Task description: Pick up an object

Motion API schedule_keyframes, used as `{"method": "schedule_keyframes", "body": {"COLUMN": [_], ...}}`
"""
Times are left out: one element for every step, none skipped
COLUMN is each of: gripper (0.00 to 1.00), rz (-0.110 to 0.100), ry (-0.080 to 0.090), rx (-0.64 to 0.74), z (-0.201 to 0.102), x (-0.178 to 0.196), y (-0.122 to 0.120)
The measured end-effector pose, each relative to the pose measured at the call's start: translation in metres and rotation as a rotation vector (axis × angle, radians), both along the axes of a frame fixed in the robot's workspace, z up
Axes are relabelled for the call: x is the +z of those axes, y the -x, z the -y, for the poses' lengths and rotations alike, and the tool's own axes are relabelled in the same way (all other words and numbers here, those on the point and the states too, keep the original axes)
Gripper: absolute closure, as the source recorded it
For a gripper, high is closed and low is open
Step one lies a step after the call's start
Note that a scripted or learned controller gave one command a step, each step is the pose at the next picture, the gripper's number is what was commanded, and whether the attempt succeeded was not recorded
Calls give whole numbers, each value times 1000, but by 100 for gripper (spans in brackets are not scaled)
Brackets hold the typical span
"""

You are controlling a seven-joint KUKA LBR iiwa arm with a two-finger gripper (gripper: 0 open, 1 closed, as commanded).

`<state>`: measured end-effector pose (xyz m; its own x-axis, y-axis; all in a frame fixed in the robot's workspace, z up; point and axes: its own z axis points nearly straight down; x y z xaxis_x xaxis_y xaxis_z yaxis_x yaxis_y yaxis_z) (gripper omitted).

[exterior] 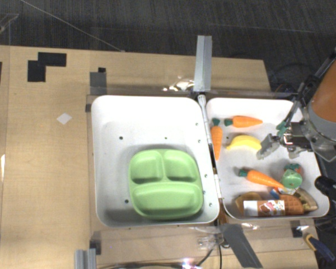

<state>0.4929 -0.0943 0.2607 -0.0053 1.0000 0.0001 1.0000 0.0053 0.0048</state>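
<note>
We count three carrots (pixel 246 121), one lemon (pixel 243 143), one bottle (pixel 271 206) and one green cup (pixel 292 179) in the right bin (pixel 233 211). Our gripper (pixel 270 144) hangs just right of the lemon, fingers spread, holding nothing. One green tray (pixel 165 182) lies well left.

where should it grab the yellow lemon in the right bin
Take the yellow lemon across its short width, coming straight down. It lies long axis left to right with bare bin floor below it, though a carrot sits close at its left end. The end effector is just to its right.
</note>
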Motion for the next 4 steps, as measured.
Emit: {"method": "schedule_keyframes", "body": {"gripper": [0,0,0,0], "rz": [0,21,15,7], "ry": [-1,0,2,-1], "rx": [-54,59,12,-151], "z": [-7,11,19,1], "x": [-165,-168,-169,-171], "y": [-14,-2,-85,-143]}}
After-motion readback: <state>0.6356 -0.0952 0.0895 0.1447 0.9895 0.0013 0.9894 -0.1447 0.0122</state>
